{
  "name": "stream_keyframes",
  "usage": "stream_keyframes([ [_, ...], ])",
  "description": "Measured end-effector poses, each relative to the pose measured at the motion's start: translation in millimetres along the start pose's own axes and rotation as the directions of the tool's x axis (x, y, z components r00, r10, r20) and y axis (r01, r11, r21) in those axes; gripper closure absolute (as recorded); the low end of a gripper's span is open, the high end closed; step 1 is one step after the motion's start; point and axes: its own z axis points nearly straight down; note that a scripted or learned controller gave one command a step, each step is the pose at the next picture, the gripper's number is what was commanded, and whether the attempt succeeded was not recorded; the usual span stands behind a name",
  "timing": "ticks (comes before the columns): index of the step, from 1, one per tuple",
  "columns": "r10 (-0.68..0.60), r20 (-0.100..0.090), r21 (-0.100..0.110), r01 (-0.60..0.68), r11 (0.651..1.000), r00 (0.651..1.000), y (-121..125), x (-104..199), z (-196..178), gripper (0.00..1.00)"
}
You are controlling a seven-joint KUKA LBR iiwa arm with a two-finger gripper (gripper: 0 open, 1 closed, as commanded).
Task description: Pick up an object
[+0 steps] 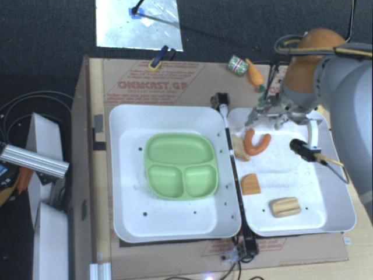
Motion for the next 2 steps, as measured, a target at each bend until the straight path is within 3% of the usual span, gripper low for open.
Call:
stream_keyframes([
  [1, 0.006, 0.001, 0.015, -0.006, 1.000, 1.000, -5.5, 18.4, 10.6, 0.00],
  [2, 0.006, 0.002, 0.014, -0.006, 1.000, 1.000, -5.6, 20.8, 18.6, 0.00],
])
